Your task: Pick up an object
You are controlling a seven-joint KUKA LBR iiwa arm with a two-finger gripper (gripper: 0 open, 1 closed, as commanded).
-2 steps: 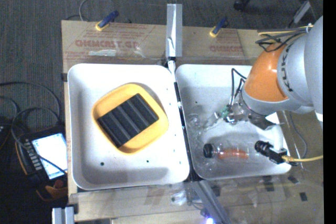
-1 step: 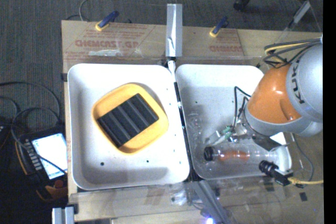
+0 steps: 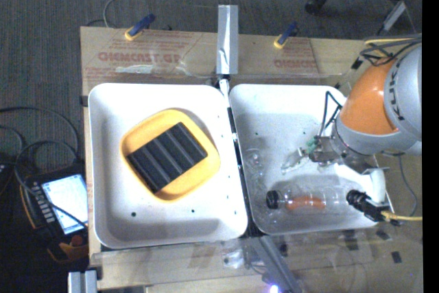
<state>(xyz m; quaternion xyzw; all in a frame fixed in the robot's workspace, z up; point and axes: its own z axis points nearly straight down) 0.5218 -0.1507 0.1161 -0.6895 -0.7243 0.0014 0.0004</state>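
Near in the right bin (image 3: 274, 103) lies a clear bottle (image 3: 309, 202), on its side: light, slick, likely to roll, so best pinched mid-body. Just beyond hangs the gripper (image 3: 317, 149); its state can't be told. Farther left, the yellow tray (image 3: 171, 153).

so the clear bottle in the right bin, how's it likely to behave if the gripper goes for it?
The clear bottle lies on its side, so it would probably roll away under a nudge. It looks like thin, see-through plastic, likely light and apt to dent when squeezed. The smooth round wall could slip between the fingers; the dark cap end may offer a firmer hold.
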